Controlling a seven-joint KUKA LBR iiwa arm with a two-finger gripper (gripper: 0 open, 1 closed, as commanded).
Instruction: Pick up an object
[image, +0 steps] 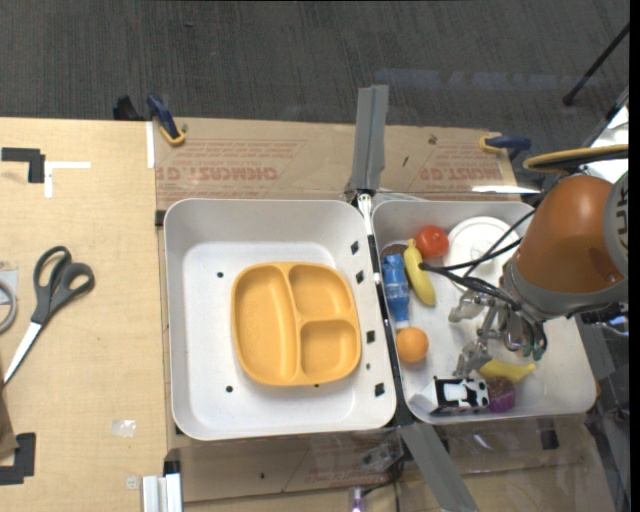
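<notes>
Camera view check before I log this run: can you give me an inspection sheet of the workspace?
Surface: wooden bench bearing left bin and right bin, side by side.
Job's things: in right bin, banana, orange, tomato, blue bottle, white bowl, black-and-white toy.
Clutter: orange divided plate in left bin; scissors on bench.
Gripper: gripper above right bin, nothing seen between fingers.
Cables: wires by wrist.
Surroundings: cardboard, blue clamps.
</notes>
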